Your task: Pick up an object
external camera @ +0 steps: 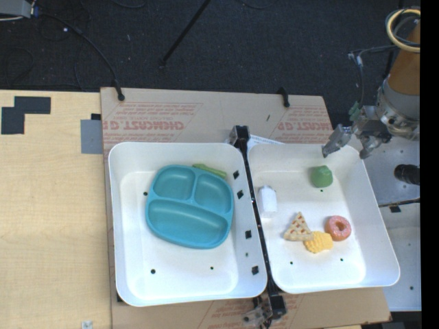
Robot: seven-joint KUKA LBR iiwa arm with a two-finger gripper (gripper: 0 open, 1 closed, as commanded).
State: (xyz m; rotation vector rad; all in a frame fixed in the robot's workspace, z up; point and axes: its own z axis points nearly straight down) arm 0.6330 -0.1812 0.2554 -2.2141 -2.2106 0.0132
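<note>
Nearest the lens, toy food in the right bin (374,204): corn (318,242), waffle (297,227), donut (338,227); beyond them, green object (321,176); above that bin's far-right corner, claw (351,144) spread, empty — approach step, needing descent toward the green object.

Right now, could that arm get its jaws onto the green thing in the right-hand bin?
Probably yes. The green object lies by itself in the right bin, apart from the other food pieces, and the gripper hangs open just above it near the bin's far corner, with nothing between them.
</note>
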